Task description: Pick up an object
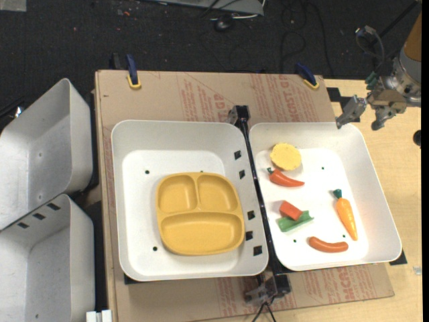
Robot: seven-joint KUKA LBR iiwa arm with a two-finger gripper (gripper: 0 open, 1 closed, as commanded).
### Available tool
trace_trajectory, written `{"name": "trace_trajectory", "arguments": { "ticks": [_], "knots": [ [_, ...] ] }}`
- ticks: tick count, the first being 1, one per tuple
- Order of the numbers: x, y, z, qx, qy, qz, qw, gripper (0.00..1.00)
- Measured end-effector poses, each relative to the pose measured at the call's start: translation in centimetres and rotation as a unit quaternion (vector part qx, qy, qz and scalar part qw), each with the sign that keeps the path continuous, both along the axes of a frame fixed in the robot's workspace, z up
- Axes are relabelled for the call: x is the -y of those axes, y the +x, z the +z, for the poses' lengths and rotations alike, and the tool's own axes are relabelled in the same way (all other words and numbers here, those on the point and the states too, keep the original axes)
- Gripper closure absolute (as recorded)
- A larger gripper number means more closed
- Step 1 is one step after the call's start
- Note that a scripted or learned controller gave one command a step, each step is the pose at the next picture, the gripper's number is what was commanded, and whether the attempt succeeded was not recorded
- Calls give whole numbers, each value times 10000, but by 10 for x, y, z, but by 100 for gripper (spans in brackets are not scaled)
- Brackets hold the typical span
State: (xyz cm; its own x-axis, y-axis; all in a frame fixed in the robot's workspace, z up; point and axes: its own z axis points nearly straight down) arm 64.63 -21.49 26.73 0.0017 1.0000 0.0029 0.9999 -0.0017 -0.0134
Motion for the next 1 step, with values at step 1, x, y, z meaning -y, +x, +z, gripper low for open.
{"name": "trace_trajectory", "arguments": {
  "ticks": [1],
  "knots": [
    [-1,2,9,68,-17,16,10000,0]
  ]
}}
